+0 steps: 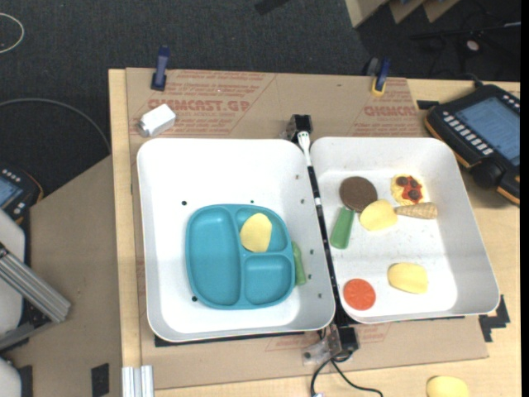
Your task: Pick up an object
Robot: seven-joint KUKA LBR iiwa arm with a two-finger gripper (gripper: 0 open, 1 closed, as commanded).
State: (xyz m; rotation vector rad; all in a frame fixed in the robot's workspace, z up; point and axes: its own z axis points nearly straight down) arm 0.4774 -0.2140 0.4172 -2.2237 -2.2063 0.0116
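Yellow object (447, 386) at bottom edge, perhaps a lemon, cut off.

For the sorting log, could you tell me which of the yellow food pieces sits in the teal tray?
The yellow piece in the teal tray's upper right compartment, in the left bin; the other two lie in the right bin.

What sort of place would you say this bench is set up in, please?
Probably a robotics lab: two white bins clamped onto a cardboard-covered bench, toy food such as a yellow piece, and a teach pendant lying beside them.
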